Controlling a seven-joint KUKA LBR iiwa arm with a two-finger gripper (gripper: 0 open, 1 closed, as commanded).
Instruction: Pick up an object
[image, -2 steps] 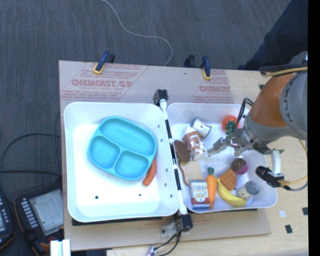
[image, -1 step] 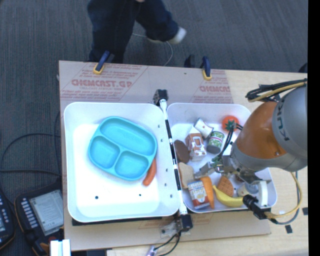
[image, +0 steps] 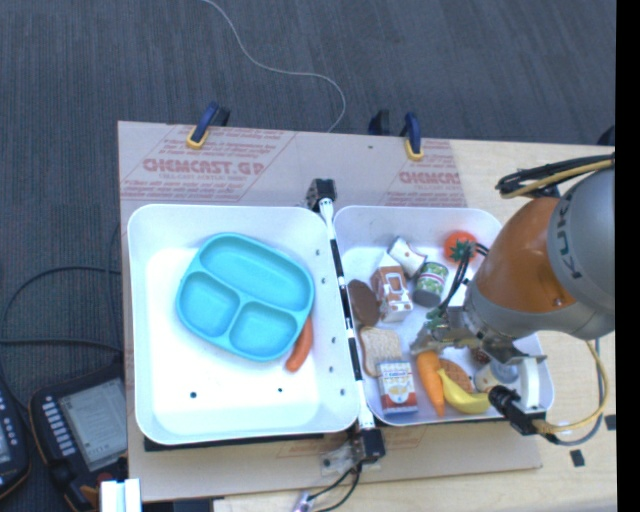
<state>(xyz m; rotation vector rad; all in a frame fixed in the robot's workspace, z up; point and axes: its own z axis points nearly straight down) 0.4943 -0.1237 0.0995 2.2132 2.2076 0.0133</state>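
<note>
- Orange-banded arm (image: 535, 270) hung low over right bin (image: 352, 240), gripper (image: 450, 335) near carrot (image: 431, 380) and banana (image: 462, 395).
- Couldn't tell gripper state.
- Blue tray (image: 245, 295) sat in left bin (image: 140, 300).

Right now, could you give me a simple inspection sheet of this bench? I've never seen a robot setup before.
Surface: bench with a printed board, bearing two white bins side by side.
Job's things: right bin holds a carrot, banana, tomato, bread slice, small can and two cartons, crowded together.
Clutter: left bin holds a blue divided plate with a sausage against its right edge.
Claw: claw low over the right bin; fingers too hidden to judge.
Cables: thin white wire on the floor; yellow cable near the arm.
Surroundings: dark carpet, clamps on the far edge, handheld controller bottom left.
</note>
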